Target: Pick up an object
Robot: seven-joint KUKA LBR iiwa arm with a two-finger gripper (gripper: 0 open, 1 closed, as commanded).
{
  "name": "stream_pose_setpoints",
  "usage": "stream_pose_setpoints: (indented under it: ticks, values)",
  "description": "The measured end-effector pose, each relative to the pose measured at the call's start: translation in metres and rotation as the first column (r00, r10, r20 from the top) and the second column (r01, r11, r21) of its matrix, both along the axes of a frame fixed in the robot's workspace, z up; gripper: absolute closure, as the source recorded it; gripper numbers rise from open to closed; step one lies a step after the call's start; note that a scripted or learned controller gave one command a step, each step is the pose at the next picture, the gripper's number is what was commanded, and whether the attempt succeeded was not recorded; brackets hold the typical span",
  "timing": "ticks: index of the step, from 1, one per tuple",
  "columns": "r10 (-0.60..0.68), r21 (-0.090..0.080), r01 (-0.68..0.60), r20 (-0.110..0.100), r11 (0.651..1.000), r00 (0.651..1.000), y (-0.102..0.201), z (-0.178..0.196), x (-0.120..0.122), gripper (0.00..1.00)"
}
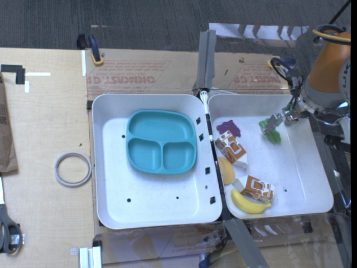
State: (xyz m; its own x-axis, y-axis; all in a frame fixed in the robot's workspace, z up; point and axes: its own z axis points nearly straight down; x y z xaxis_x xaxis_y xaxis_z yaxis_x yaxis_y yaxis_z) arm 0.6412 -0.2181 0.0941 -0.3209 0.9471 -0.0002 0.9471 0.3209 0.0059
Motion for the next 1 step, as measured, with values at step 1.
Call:
stream_pose_setpoints:
  ticks: [1]
  values:
    - [0.003, -0.003, -0.002, 0.002, 1.000, 1.000, -0.0002, 0.0101, 0.0008, 1.00]
